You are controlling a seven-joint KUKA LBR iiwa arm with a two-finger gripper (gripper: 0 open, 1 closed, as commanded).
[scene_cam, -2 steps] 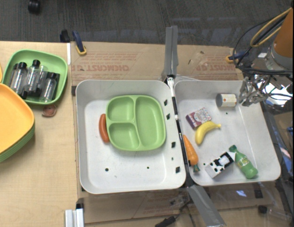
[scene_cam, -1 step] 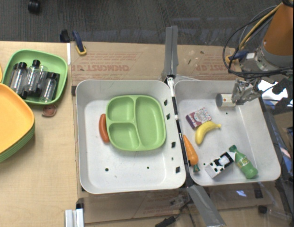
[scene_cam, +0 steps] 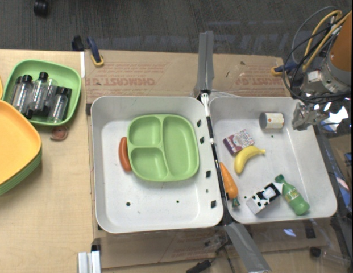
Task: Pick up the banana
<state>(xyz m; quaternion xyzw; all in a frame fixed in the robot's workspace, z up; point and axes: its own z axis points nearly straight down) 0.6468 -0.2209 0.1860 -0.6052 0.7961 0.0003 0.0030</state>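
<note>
You see the banana lying loose mid-floor in the right bin, just below the purple packet, while your claw hangs over that bin's far right rim, holding nothing, its opening impossible to judge.

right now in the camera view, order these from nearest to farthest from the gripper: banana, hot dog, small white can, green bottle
Gripper sits at the right bin's upper right edge.
1. Small white can, just left of it in the right bin.
2. Banana, middle of the right bin.
3. Green bottle, lower right corner of that bin.
4. Hot dog, in the left bin, left of the green plate.
</note>
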